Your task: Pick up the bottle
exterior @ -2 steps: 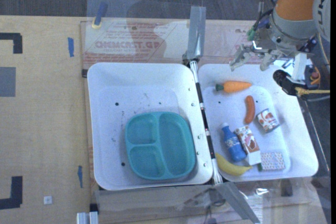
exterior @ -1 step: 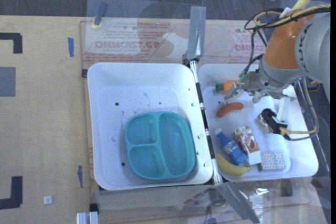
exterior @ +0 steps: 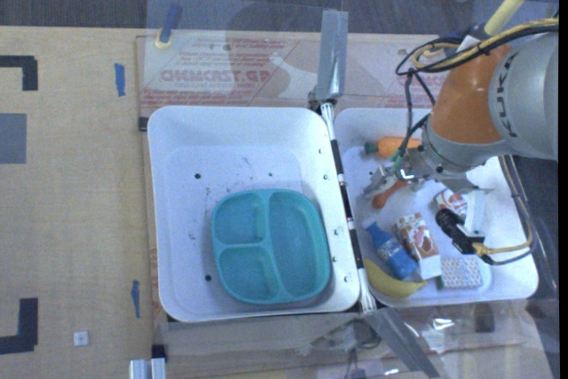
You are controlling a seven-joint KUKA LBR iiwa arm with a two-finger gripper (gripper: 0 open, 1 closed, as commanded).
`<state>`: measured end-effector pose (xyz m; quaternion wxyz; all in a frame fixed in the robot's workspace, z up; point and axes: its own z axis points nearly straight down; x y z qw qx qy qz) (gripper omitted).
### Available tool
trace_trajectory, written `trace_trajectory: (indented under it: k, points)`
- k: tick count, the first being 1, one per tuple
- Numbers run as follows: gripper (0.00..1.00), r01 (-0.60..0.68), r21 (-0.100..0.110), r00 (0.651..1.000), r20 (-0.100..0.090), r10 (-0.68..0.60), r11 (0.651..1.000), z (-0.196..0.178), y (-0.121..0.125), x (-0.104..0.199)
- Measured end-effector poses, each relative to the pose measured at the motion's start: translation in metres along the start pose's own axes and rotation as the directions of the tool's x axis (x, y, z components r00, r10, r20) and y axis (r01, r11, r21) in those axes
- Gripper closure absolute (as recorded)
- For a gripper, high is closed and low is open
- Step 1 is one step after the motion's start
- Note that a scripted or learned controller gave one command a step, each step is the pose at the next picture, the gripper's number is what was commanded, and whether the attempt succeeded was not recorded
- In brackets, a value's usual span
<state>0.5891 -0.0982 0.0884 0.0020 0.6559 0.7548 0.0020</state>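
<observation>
The bottle (exterior: 391,250) is small and blue and lies on its side in the right bin (exterior: 515,280), near that bin's front left. A yellow banana (exterior: 396,284) lies just in front of it, and a red and white carton (exterior: 415,235) is at its right. My gripper (exterior: 390,180) hangs low over the middle left of the same bin, behind the bottle and apart from it. The grey arm with its orange band (exterior: 470,106) reaches in from the right and hides part of the bin's back.
A teal divided plate (exterior: 269,246) sits in the left bin (exterior: 177,138). Also in the right bin are an orange carrot-like piece (exterior: 397,145), a small reddish item (exterior: 380,199) under the gripper, a patterned box (exterior: 461,272) and a red-white packet (exterior: 453,202). Black cables (exterior: 461,237) trail across it.
</observation>
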Motion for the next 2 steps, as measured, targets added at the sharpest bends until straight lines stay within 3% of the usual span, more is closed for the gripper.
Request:
trace_trajectory:
  k: [1,2]
  points:
    - [1.00,-0.004,-0.006,1.000,0.001,0.004,1.000,-0.011,0.001,-0.002]
    - [1.00,-0.008,0.004,1.000,0.000,0.008,1.000,-0.097,-0.015,0.049]
